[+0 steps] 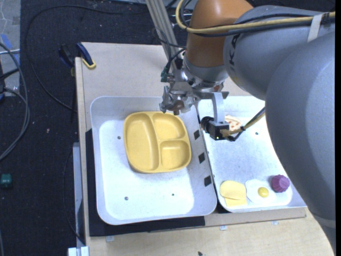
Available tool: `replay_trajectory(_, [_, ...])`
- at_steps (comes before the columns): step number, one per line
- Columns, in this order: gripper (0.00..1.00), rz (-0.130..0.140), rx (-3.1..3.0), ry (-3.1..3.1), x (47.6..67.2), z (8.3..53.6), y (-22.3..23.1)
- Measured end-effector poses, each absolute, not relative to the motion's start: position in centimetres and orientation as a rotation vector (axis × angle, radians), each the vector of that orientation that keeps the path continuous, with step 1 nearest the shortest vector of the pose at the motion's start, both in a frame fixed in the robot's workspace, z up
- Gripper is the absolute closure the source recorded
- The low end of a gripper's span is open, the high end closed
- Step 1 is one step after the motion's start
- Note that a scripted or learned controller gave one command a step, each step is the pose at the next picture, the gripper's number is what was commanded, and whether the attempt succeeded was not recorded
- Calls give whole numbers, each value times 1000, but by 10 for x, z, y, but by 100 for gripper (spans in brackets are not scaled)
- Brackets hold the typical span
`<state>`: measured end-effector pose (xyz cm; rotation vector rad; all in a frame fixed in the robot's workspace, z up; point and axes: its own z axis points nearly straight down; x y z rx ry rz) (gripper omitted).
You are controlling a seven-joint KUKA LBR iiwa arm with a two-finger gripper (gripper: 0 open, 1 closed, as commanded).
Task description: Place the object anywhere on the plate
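Over left bin (106, 196), metal tool (175, 106) at glossy yellow compartmented plate's (157, 142) far rim

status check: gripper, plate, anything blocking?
Gripper at far rim of yellow plate, left bin; nothing seen in it. Purple piece and yellow pieces in right bin. Plate unobstructed.

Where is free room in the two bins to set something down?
Left bin: bare floor in front of and left of the yellow plate. Right bin: open middle. Crowded: its near edge with yellow slice, yellow piece, purple piece; gripper at plate's far edge.
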<state>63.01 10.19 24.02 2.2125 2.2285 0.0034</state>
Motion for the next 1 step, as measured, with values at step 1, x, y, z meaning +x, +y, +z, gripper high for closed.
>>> replay_trajectory(1, [0, 0, 2218, 2224, 629, 240, 99])
